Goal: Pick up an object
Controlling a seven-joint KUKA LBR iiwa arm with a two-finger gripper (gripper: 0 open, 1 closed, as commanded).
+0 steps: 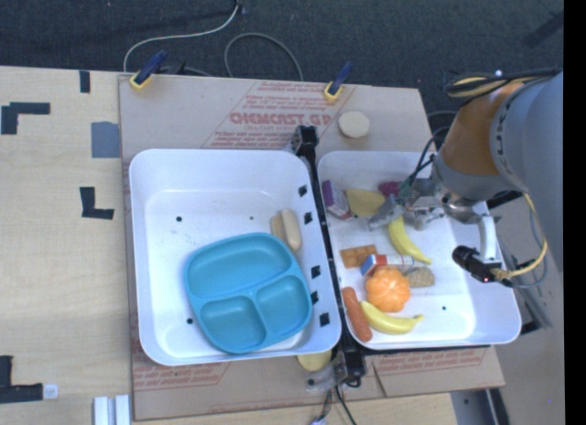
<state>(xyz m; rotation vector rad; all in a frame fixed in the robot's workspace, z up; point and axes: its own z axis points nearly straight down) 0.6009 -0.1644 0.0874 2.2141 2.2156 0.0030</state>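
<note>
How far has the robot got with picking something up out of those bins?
Done so far: the arm has reached into the right bin, and its hand sits low among the toys near a banana. In hand: nothing that I can see between its fingers. Left: the pick itself. The orange, the second banana and the blue tray all lie in their bins.

The arm comes in from the right side of the view, its thick grey body filling the upper right. An orange band wraps it just above the wrist. From there the wrist bends down and toward the left, ending in the claw, which sits low and points leftward. Dark cables loop around the wrist's lower right side.
</note>
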